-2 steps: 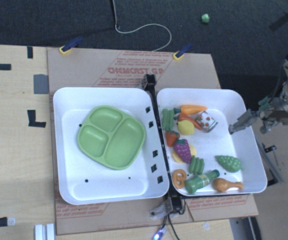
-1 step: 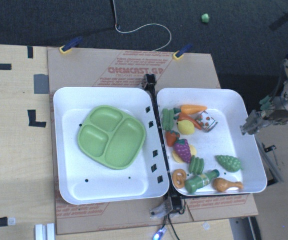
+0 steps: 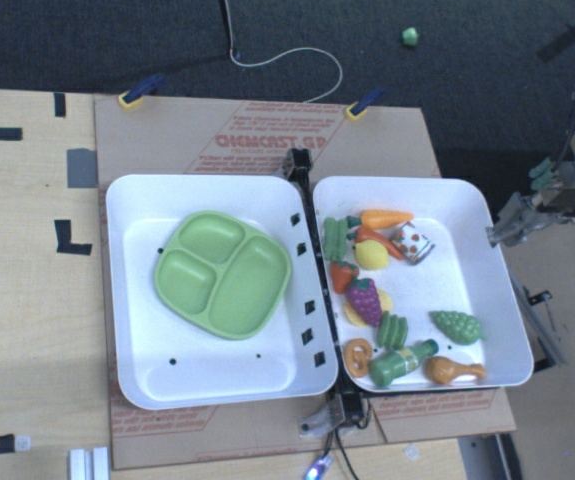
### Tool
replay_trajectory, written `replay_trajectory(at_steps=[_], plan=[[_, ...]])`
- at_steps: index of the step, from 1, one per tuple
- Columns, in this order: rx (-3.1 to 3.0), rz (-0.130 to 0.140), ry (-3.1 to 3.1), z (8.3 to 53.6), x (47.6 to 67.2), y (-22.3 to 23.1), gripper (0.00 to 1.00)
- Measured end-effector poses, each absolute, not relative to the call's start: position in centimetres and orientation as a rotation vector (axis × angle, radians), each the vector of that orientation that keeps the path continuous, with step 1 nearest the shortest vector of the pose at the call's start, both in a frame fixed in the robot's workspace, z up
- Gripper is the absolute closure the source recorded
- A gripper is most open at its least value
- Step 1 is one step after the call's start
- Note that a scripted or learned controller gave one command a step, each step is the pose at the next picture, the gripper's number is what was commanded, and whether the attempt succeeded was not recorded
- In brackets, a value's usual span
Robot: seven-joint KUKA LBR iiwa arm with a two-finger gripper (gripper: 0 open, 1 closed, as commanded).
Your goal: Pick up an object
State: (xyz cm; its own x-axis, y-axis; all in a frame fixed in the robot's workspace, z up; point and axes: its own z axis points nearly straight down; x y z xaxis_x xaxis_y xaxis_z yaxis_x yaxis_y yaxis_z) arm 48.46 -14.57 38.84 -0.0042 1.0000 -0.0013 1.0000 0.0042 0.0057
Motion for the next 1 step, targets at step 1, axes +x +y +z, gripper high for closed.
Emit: replay_trajectory(at_steps=[1], plan=[[2.216,0.003,2.22,43.88,48.43,-15.91,1.0]])
